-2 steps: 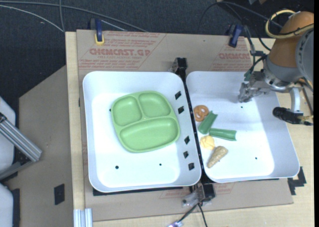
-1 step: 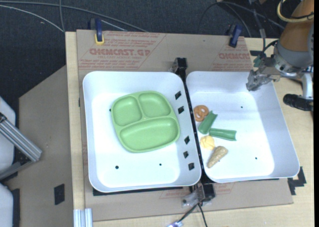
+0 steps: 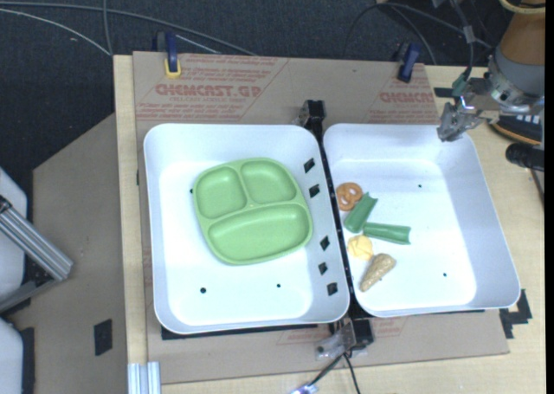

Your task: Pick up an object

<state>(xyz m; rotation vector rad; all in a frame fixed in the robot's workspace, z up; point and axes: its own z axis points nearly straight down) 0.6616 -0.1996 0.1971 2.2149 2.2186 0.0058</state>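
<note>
My claw (image 3: 449, 126) hangs at the right bin's (image 3: 450, 210) two o'clock corner, above the rim; whether it's spread or pressed together I can't tell. The candidates huddle at nine o'clock of that bin: an orange ring (image 3: 349, 196), two green pieces (image 3: 385, 231), a yellow lump (image 3: 360, 247) and a tan cone (image 3: 377, 271). My worry is their closeness, since a descent could nudge neighbours or catch the divider wall. The green tray (image 3: 252, 211) sits in the left bin (image 3: 173, 210), well clear of the route.

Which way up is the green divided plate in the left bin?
Right side up. The green divided plate lies flat on the left bin's floor with its three compartments facing up, and nothing sits in them.
</note>
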